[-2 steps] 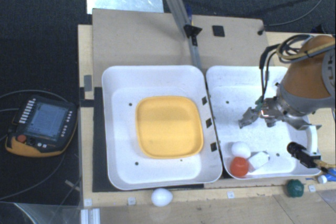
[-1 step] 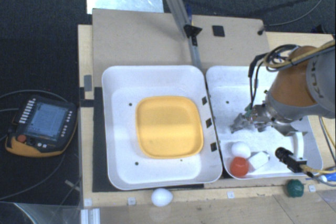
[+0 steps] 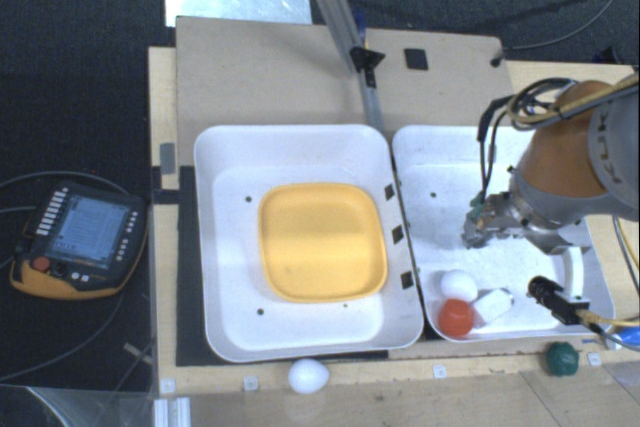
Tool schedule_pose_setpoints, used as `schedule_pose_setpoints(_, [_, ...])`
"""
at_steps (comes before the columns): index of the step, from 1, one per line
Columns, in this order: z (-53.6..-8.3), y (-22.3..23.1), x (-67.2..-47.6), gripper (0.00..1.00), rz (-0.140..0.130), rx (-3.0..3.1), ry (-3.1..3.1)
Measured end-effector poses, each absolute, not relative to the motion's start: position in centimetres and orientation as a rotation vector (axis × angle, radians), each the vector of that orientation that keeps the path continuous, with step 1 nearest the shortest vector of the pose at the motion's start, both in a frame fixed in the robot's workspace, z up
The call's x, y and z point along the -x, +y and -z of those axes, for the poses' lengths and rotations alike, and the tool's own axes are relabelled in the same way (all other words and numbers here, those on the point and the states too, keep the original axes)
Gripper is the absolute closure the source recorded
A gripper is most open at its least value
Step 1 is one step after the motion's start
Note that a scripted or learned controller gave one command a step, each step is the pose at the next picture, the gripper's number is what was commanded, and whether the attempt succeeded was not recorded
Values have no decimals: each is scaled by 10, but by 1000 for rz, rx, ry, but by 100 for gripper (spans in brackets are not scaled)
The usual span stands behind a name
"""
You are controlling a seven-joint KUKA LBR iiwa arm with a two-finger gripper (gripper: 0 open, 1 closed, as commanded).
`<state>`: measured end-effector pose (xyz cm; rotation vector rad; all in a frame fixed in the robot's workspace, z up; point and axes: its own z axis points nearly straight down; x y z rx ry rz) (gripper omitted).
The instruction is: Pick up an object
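Observation:
In the right bin (image 3: 430, 170) a white egg-shaped object (image 3: 458, 283), a red ball (image 3: 457, 317) and a small white block (image 3: 493, 303) lie together at the near edge. My gripper (image 3: 480, 227) hangs over the middle of that bin, a little beyond and to the right of the white egg-shaped object. The grey and orange arm comes in from the right above it. Nothing shows held at the gripper.
The left bin (image 3: 225, 215) holds a square yellow plate (image 3: 322, 241). On the bench's front edge lie a white egg (image 3: 308, 376) and a dark green ball (image 3: 562, 359). A teach pendant (image 3: 75, 237) rests on the floor at the left. A grey pole (image 3: 335, 0) slants over the back.

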<state>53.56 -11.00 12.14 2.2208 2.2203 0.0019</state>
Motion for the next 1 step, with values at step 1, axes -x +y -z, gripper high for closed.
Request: schedule_pose_setpoints(1, [-164, -114, -538, 100, -4, -2219, 2219])
